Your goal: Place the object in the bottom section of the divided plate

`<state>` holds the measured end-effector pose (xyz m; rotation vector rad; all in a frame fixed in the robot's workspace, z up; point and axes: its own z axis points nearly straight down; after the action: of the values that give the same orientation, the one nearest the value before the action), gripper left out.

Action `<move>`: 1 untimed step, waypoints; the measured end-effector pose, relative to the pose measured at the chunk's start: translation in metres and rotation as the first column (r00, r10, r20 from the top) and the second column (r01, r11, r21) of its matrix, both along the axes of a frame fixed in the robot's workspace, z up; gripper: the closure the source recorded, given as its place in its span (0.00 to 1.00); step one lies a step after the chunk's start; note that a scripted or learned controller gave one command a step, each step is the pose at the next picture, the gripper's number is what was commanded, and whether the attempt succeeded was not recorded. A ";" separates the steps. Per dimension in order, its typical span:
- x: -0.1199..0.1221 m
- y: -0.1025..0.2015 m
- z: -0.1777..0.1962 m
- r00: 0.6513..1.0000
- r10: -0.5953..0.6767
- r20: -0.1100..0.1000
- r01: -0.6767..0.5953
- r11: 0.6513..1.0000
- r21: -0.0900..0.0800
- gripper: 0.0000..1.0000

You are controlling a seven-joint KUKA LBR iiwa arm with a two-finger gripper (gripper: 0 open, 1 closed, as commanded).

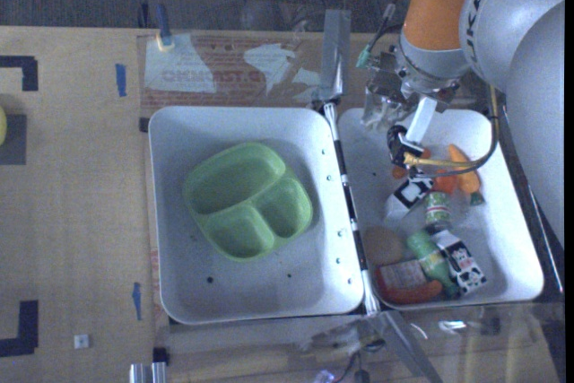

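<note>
Currently, no object is sitting on the divided plate [248,204] in the left bin [179,282]. Candidates are lying in the right bin [516,229], including a carrot [461,166] at 1 o'clock and a green bottle [438,211] at centre. The gripper [384,114] is hovering at that bin's 11 o'clock; its opening cannot be told, and nothing is showing in its hold. Picking is judged in hand; the next move is calling for descent onto one item. "KUKA" is showing on the arm [502,22]; item labels are proving illegible.
</note>
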<state>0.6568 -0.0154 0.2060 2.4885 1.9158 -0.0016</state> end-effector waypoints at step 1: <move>0.010 0.071 -0.021 1.000 0.002 0.001 -0.002 1.000 0.002 1.00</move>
<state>0.6666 0.0551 0.1849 2.4875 1.9188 0.0019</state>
